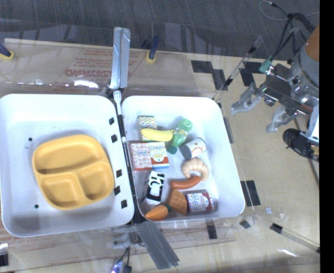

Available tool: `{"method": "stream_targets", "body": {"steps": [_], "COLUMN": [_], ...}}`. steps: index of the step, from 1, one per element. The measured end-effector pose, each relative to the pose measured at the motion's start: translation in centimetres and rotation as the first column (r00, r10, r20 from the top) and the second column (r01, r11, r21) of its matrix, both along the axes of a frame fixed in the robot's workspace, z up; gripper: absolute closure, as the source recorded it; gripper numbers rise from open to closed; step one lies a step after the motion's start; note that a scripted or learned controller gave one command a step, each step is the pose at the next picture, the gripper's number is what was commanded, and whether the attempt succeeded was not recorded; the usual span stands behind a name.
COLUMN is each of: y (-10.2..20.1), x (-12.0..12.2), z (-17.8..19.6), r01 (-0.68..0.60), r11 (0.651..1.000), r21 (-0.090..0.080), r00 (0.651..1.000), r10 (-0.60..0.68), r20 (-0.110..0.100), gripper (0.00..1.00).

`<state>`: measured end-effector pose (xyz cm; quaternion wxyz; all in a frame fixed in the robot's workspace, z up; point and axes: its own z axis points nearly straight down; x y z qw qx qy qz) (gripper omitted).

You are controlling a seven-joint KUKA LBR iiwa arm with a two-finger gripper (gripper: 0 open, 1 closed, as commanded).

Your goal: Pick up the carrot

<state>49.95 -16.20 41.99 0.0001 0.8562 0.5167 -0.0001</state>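
Note:
The carrot (pixel 157 212) is small and orange with a green tip. It lies at the near edge of the right bin (pixel 228 152), beside a brown wedge-shaped toy (pixel 177 202). My gripper (pixel 260 112) hangs over the bench to the right of that bin, outside its far right corner and well away from the carrot. Its two fingers (pixel 242 102) stand spread apart, open, with nothing between them.
The right bin also holds a yellow banana (pixel 155 134), a green bottle (pixel 179 133), a red-and-white carton (pixel 149 155), a croissant (pixel 194 166), a sausage (pixel 187 182), a black-and-white carton (pixel 154 186) and a red can (pixel 200 201). A yellow compartment tray (pixel 71 169) lies in the left bin (pixel 13 118).

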Motion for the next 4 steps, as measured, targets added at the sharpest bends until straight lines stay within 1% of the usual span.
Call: {"method": "stream_targets", "body": {"steps": [1,2,4], "y": [-2.8,-3.6,-3.6], "x": [2.4,1.7,1.7], "z": [2.2,-2.4,-2.4], "r01": [-0.228,-0.293,-0.293], "r11": [0.974,0.956,0.956], "r21": [0.000,0.001,0.001], "r00": [0.974,0.956,0.956], "r10": [0.228,0.293,0.293], "r20": [-0.001,-0.004,-0.003], "gripper": [0.00,0.00,0.00]}}
